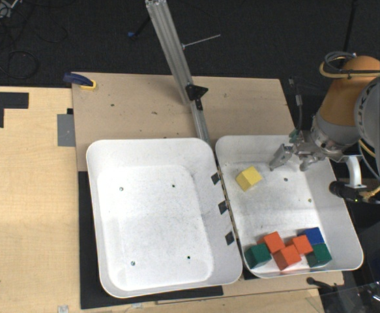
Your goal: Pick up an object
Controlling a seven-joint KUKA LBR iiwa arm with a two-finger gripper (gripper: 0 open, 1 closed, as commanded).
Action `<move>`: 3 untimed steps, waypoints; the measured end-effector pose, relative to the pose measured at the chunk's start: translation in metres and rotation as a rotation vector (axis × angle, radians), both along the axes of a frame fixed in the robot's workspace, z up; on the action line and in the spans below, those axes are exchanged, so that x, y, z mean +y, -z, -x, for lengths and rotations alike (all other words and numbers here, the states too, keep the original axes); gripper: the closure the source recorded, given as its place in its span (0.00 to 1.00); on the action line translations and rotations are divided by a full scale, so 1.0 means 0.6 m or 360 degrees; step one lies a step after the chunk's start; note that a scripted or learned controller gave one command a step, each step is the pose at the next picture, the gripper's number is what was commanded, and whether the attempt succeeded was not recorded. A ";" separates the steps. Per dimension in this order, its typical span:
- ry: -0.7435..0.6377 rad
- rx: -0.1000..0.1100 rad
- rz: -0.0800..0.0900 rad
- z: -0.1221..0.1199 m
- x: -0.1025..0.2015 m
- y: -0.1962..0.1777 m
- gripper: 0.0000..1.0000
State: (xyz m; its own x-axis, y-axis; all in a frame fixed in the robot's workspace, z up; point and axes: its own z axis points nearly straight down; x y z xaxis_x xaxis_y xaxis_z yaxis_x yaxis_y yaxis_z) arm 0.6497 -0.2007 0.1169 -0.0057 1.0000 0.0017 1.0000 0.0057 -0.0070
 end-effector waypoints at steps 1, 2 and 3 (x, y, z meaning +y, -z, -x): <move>-0.0003 -0.0005 0.0003 -0.002 0.000 -0.022 1.00; 0.0004 -0.0019 0.0005 -0.005 0.002 -0.129 1.00; 0.0005 -0.0014 0.0003 -0.005 0.000 -0.166 1.00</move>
